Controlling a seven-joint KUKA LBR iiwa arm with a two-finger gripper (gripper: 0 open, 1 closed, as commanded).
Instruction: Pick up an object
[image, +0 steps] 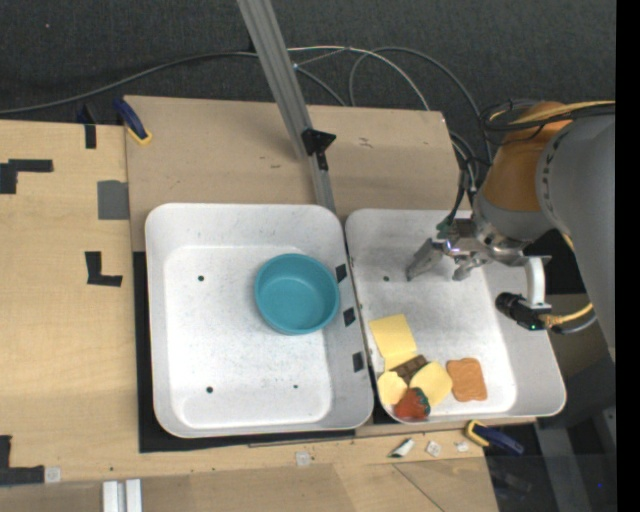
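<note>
- A light wooden bench (60, 330) fills the left of the view, seen from above at a slant; small black tape marks (98, 268) sit on its surface.
- The left white bin (180, 390) holds a round teal bowl (295, 292), upright, lying toward the bin's right side and upper half.
- A grey metal pole (285, 90) runs diagonally from the top edge down to the seam between the two bins.
- The right white bin (460, 315) touches the left one; its objects cluster at the near end: a pale yellow square block (392, 338), a second yellow piece (432, 380) just below it, a small dark brown piece (410, 366) between them, a red strawberry-like item (410, 404) at the near rim, and an orange-brown slab (466, 379) just to their right.
- The gripper (438, 258) hangs over the far half of the right bin, well apart from that cluster; its fingers are spread and released, with nothing between them.
- The grey arm with its orange band (515, 170) enters from the right.
</note>
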